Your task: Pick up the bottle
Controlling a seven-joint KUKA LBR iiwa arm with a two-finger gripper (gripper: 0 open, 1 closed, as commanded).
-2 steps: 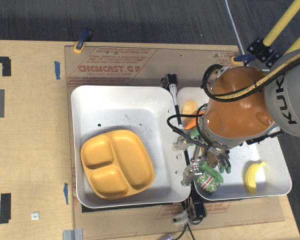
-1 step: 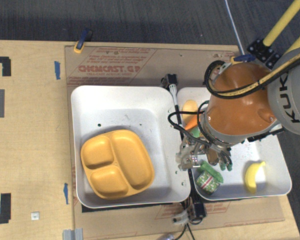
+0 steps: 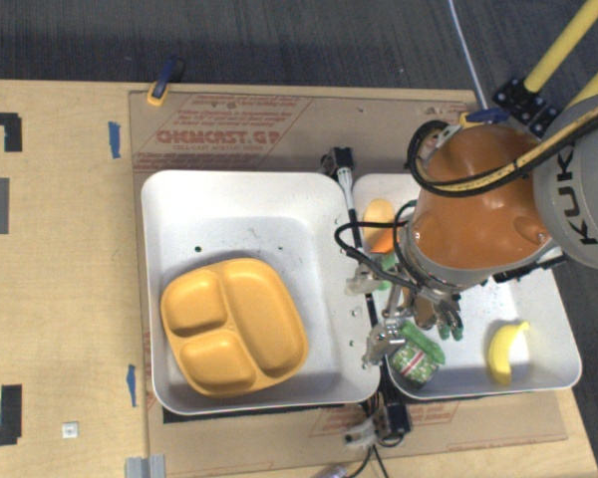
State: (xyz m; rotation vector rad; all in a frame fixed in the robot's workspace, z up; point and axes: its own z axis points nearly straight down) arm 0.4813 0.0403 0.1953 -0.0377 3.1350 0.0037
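Your gripper (image 3: 411,319) is down in the right bin (image 3: 553,376), right over a green item (image 3: 415,355) at the front-left corner that I take for the bottle. You can't tell from here how the fingers are set. Nothing looks lifted, so the pick is not yet done. The yellow tray (image 3: 234,325) sits in the left bin (image 3: 179,207).

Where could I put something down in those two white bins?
Left bin: bare floor behind the yellow tray, toward the far rim. Right bin: a small patch between the green thing and the yellow thing. Its left side is crowded under the arm.
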